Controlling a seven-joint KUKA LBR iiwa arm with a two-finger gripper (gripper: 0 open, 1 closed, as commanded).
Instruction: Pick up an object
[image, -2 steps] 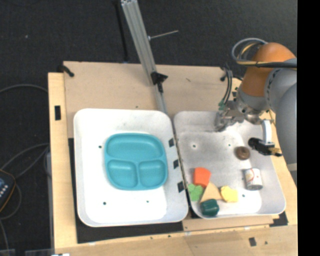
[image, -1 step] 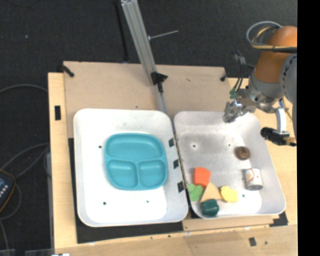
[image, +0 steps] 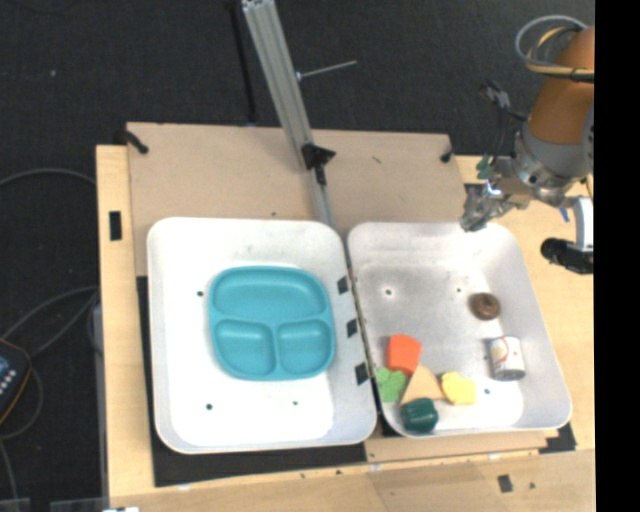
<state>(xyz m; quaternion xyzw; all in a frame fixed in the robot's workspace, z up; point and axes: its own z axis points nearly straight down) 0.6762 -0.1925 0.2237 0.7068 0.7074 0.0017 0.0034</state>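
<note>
So the grey arm with the orange band (image: 560, 100) is reaching in from the right, and its two-finger gripper (image: 478, 215) is hanging over the far right corner of the right-hand shallow white bin (image: 440, 255), right about at the rim. Honestly can't tell how far the jaws are standing apart, they're too small and dark against the bench from this angle. Nothing is showing between them though, so it isn't holding anything as far as I can see, and whether it's touching the bin rim I can't say either.

All the stuff to grab is sitting in that same right bin, well apart from the gripper. A small round brown disc (image: 485, 306) is lying by itself toward the right side, and a little silver-and-white can (image: 505, 357) is lying on its side just nearer the camera from it. Then there's a cluster down at the near edge: an orange block (image: 404, 352), a light green piece (image: 390, 383) just beside it, a tan wedge (image: 424, 384), a yellow lump (image: 459, 388) and a dark green block (image: 420, 414), all crowding together and mostly touching.

The left white bin (image: 180, 400) is carrying a teal plastic divided plate (image: 270, 322) with three compartments, sitting roughly in the middle.
</note>
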